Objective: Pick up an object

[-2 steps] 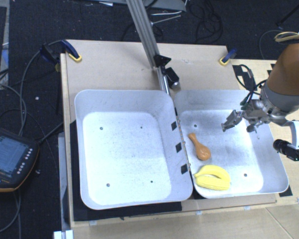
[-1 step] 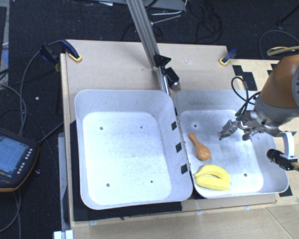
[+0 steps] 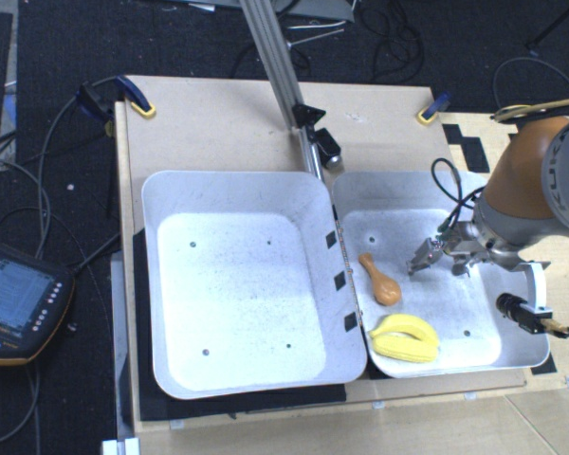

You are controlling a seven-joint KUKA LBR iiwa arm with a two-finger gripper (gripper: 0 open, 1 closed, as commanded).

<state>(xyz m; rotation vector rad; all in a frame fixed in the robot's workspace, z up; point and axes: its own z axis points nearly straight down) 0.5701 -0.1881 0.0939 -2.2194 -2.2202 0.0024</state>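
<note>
Task status: the pick is not yet made. No object sits between the gripper's fingers.

The gripper (image 3: pixel 427 257) is positioned over the right bin (image 3: pixel 474 344), in the middle of its floor, at the end of the grey arm with its orange band (image 3: pixel 531 164) reaching in from the right. The fingers appear spread apart and point left and slightly down toward the bin floor; nothing is seen between them.

Two candidate objects lie in the right bin. An orange, pear-shaped object (image 3: pixel 382 282) rests just left of the gripper and slightly nearer, apart from the fingertips. A yellow banana (image 3: pixel 406 337) lies at the near edge of the bin, near the orange object but not touching it.

The left bin (image 3: pixel 237 292) holds nothing to pick.

Remaining steps, as a judgement: align the fingers over one object, most likely the orange one as the closer, descend, close, and lift clear of the bin.
</note>
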